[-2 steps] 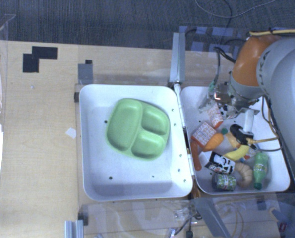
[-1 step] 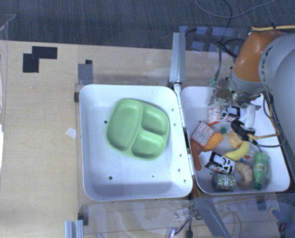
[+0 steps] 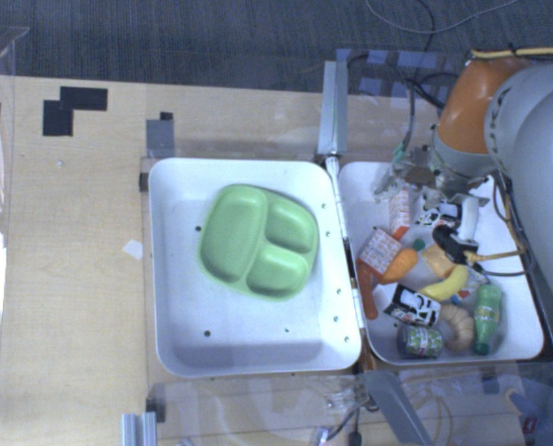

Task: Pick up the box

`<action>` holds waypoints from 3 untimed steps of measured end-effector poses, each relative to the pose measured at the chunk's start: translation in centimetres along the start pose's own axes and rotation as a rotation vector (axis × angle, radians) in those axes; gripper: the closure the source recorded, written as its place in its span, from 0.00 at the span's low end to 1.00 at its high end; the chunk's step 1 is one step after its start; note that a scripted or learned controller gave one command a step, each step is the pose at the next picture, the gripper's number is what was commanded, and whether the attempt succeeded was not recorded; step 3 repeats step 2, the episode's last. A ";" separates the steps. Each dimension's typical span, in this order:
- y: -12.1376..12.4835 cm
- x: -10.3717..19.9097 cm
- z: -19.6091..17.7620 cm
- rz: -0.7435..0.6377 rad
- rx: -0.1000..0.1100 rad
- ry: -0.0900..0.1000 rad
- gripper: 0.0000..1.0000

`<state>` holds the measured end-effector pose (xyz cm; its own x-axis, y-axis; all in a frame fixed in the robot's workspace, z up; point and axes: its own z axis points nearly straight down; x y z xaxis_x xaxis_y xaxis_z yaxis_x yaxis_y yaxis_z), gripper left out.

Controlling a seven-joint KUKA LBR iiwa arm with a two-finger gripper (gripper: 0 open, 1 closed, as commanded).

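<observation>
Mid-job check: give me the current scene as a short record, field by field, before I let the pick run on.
arm: reaches in from the right, over the right bin
gripper: low over the bin's upper part, above the clutter
box: red-and-white, lying near the bin's left wall
beside box: carrot, banana
also in right bin: green bottle, can
left bin: holds a green divided tray

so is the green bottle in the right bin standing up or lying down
Lying down. The green bottle lies on its side along the floor of the right bin, near the front right corner, beside the bread roll.
</observation>
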<state>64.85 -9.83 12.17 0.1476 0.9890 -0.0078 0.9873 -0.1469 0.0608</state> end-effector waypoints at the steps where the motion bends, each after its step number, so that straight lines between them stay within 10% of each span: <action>1: -0.1 0.7 2.1 0.025 0.046 0.005 0.00; 3: -1.0 -2.3 3.5 0.086 0.054 0.006 0.00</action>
